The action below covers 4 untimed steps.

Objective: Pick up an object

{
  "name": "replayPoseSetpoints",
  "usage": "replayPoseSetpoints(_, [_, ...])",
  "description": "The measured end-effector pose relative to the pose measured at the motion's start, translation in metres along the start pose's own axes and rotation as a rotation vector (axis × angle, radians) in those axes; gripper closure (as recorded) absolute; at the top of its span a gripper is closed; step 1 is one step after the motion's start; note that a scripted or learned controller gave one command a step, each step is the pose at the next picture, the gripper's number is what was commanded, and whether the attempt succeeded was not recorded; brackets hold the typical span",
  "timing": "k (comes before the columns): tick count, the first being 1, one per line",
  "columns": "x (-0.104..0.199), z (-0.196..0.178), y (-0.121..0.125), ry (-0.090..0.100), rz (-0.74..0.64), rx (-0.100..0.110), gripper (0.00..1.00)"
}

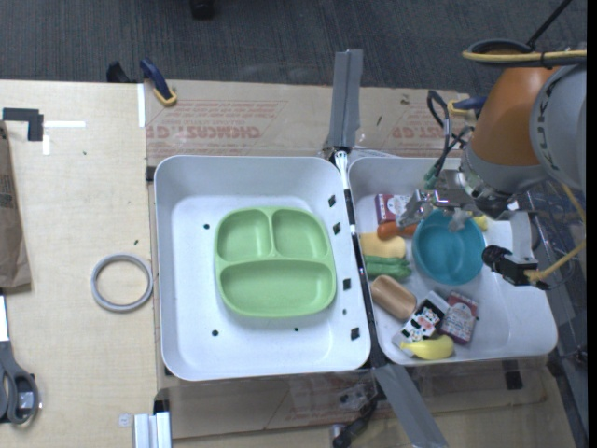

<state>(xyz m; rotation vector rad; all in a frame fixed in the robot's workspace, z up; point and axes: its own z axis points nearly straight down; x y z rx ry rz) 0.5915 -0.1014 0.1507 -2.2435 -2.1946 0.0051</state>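
Note:
In the right bin [532, 329] several small objects lie together. A blue bowl [450, 255] sits in the middle, and my gripper [437, 205] hangs over its far rim. Left of the bowl lie a yellow toy [382, 245], a green one [387, 267] and a brown bun-shaped piece [393, 296]. A dark red packet [390, 207] lies just left of the gripper. Toward the front lie a banana [430, 347], a black-and-white carton [424, 321] and a pink packet [460, 317]. I see nothing held in the gripper.
The left bin [177, 250] holds a green divided plate [275, 261]. A grey divider post [346, 101] rises between the bins at the back. On the bench at the left lie a tape ring [122, 281] and scissors [17, 392]. The arm [532, 119] covers the right bin's far right corner.

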Motion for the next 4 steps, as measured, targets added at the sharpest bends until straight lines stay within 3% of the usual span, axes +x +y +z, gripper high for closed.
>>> replayPoseSetpoints(1, [-0.022, 0.051, 0.034, -0.002, -0.057, -0.015, 0.00])
replayPoseSetpoints(2, [-0.032, 0.054, 0.068, 0.002, 0.037, -0.008, 0.00])
replayPoseSetpoints(3, [-0.034, 0.041, 0.068, -0.001, 0.036, -0.004, 1.00])
replayPoseSetpoints(4, [0.043, -0.038, 0.066, -0.001, -0.101, 0.000, 1.00])
